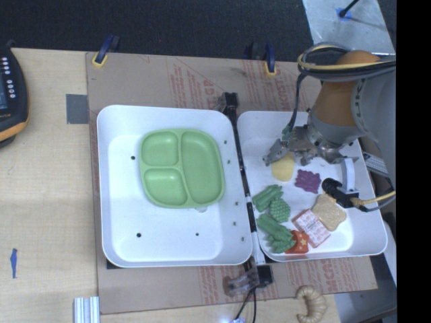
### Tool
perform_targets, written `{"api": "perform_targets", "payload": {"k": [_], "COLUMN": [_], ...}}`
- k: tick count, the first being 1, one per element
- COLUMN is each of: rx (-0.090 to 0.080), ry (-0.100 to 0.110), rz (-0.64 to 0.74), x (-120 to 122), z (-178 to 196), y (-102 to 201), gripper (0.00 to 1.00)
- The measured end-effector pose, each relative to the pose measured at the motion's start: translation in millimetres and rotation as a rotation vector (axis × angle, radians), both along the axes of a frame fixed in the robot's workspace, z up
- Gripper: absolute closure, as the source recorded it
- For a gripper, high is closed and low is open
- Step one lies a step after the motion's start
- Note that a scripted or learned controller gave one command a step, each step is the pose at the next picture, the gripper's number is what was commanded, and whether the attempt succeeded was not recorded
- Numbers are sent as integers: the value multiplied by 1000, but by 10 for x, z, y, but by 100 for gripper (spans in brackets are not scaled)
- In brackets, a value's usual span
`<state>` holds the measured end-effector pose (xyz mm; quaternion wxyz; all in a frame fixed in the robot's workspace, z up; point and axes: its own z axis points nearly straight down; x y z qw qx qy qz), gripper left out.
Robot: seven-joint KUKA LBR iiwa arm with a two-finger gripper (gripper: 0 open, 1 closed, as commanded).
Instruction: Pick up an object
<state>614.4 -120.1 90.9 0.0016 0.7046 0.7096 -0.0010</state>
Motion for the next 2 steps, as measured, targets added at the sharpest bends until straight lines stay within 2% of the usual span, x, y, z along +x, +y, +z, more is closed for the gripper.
{"api": "perform_targets", "payload": {"k": [1, 2], "rx": [-2, -2], "ry": [-4, -3], "rz": [2, 2], "x": [5, 2], "z": [120, 114], "y": [-7, -7], "gripper": [100, 0]}}
